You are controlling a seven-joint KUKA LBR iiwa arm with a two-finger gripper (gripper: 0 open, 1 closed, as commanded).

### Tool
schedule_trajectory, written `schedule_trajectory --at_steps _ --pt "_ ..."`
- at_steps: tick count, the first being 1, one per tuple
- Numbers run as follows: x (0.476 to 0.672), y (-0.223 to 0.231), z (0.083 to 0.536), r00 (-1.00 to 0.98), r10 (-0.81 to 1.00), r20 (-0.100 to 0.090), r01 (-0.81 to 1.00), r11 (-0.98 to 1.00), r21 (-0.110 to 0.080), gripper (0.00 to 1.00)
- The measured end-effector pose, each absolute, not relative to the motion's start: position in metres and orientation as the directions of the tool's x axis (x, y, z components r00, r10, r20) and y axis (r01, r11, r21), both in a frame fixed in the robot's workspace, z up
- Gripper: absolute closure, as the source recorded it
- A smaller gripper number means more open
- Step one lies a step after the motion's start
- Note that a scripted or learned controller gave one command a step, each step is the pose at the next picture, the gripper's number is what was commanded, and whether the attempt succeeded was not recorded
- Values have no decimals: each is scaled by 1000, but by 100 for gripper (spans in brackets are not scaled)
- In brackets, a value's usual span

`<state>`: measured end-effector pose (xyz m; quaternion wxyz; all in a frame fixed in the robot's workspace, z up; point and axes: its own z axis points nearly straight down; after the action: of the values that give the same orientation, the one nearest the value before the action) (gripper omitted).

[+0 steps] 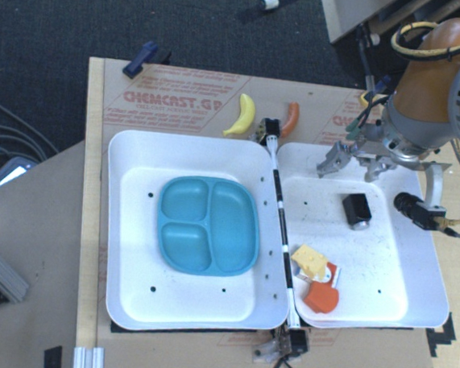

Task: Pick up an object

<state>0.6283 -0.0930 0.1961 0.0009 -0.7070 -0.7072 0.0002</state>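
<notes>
My gripper (353,166) hangs over the back of the right bin (415,274), with its fingers spread open and nothing between them. A small black block (357,210) lies on the bin floor just in front of the gripper, apart from it. Near the bin's front left corner a yellow wedge-shaped piece (309,261) rests against a red-orange piece (323,296). The left bin (126,210) holds a blue divided plate (208,225).
A yellow banana (241,115) and a red-orange pepper-like toy (290,118) lie on the bench behind the bins. A dark blue clip (141,58) sits at the bench's back left edge. A black rail (279,216) divides the two bins.
</notes>
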Motion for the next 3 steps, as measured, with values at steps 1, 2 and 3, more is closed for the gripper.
schedule_trajectory --at_steps 1,2,3 --pt "666 -140 85 1 1000 0 1000 -1 -2 0" --pt "667 -177 85 0 1000 -1 1000 0 2 0" --pt "667 -151 85 -1 1000 1 1000 1 -1 0"
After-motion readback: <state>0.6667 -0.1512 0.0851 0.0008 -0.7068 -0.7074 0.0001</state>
